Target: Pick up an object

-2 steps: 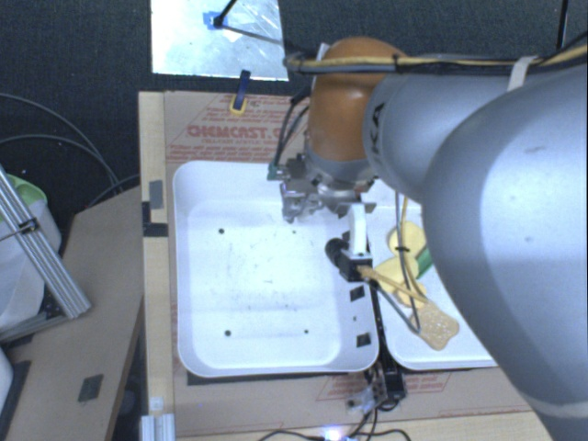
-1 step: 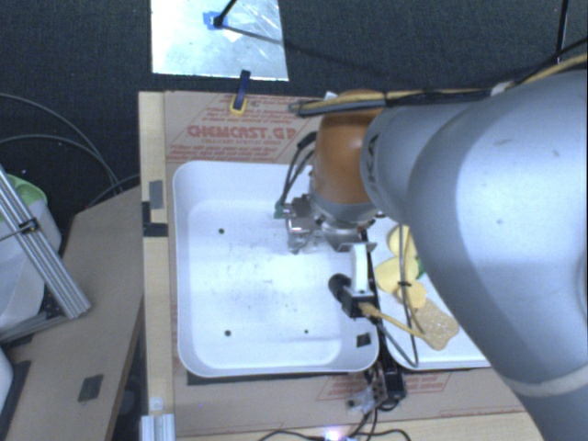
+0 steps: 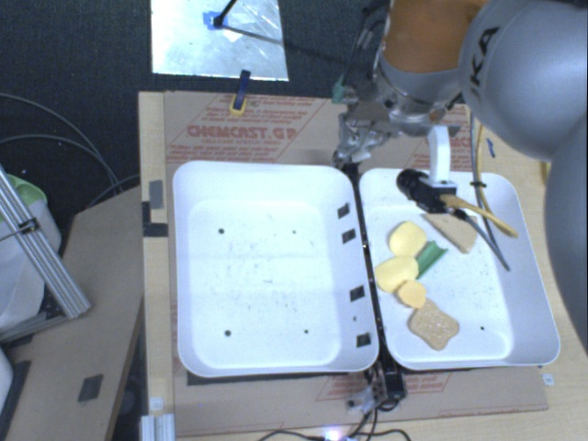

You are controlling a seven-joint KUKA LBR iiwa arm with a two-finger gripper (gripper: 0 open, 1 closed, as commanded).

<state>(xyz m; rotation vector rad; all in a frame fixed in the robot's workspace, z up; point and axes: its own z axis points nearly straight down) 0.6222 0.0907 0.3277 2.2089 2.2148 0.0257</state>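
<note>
Tool (image 3: 353, 151) sits at far end of divider btw the 2 shallow white plastic bins; spread or pressed together: can't tell. Pickables all in view-right bin (image 3: 501, 301), toward cam + view-right of tool. Count: 3 rounded yellow pieces (image 3: 398, 272) in a line nr divider, 1 green strip (image 3: 430, 259), 1 tan toast-like square (image 3: 433, 326), 1 tan flat wedge (image 3: 452, 231) w/ long axis diagonal.
</note>
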